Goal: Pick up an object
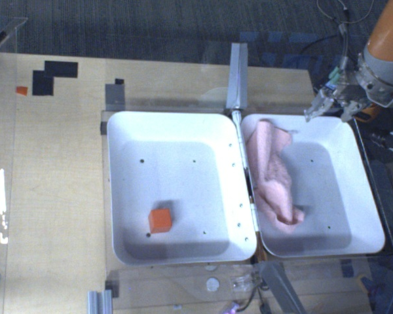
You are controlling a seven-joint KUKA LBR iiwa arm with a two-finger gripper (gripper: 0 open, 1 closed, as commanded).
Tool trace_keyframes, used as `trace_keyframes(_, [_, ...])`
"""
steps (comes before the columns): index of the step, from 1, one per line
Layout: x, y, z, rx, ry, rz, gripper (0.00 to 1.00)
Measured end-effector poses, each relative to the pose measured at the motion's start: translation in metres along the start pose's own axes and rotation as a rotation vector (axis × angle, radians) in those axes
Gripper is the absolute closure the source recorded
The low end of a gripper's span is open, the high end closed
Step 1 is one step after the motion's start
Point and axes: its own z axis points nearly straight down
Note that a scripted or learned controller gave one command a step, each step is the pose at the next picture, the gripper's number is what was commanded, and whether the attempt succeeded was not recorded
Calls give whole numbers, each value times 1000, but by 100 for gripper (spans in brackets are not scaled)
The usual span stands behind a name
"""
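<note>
A pink cloth point(273, 172) lies crumpled along the left side of the right bin point(340, 241). An orange block point(160, 220) sits near the front of the left bin point(124, 175). My gripper point(329, 104) hangs over the back right corner of the right bin, well to the right of the cloth's top end. Its fingers stand apart with nothing between them.
A metal divider post point(237, 74) rises behind the seam between the bins. Black markers point(52, 76) and a small orange square point(21, 91) lie on the bench at far left. Cables point(334, 8) loop behind the arm.
</note>
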Motion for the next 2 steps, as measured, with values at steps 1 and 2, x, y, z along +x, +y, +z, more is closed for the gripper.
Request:
trace_keyframes(1, [26, 26, 114, 3, 2, -155, 0])
trace_keyframes(2, [41, 8, 177, -10, 0, -202, 0])
